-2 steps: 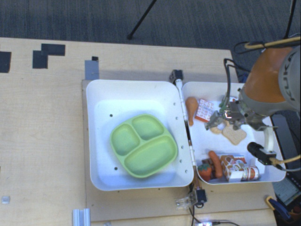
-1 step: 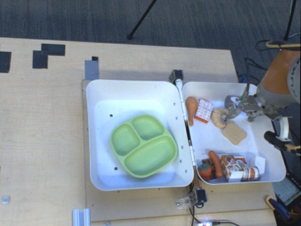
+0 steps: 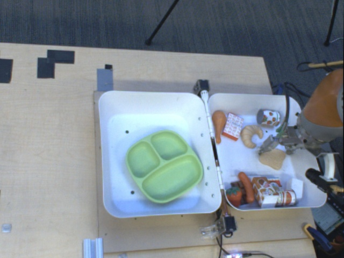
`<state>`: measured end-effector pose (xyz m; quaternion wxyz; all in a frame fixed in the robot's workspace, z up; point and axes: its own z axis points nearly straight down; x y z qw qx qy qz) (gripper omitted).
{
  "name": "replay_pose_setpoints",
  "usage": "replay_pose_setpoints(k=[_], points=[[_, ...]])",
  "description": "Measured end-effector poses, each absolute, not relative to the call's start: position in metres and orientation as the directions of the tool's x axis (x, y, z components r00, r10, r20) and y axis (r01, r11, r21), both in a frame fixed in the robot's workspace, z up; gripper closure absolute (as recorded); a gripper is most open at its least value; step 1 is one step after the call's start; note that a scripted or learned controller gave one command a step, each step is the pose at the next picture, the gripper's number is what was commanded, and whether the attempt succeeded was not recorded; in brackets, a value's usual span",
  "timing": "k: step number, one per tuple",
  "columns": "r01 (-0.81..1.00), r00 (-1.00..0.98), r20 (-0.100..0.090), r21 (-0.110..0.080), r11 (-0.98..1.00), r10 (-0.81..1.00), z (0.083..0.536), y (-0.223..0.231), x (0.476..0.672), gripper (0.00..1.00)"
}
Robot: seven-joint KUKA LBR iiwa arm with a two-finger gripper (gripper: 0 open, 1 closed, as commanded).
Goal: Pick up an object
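- Hovering at right of frame over the right bin (image 3: 232, 102), the hand (image 3: 273, 144) has fingers spread, pinching nothing.
- Tan wedge (image 3: 272, 159) lies just below-left of the fingertips; long axis runs roughly left-right.
- Croissant (image 3: 250, 136) sits just left, curved, ends pointing right.

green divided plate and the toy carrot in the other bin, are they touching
Apart. The camera view shows the green divided plate in the left bin and the toy carrot in the right bin, bin rims between them.
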<state>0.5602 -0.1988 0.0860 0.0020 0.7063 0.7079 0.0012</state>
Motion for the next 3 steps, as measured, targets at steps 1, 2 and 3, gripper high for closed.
replay_pose_setpoints(k=[1, 2, 3], points=[[1.0, -0.003, -0.001, 0.008, 0.003, 1.0, 0.096, -0.198, 0.561, 1.0], [1.0, -0.006, 0.0, 0.006, 0.006, 1.0, 0.172, -0.153, 0.647, 1.0], [1.0, -0.007, 0.001, 0.005, 0.007, 1.0, 0.217, -0.084, 0.637, 1.0]])
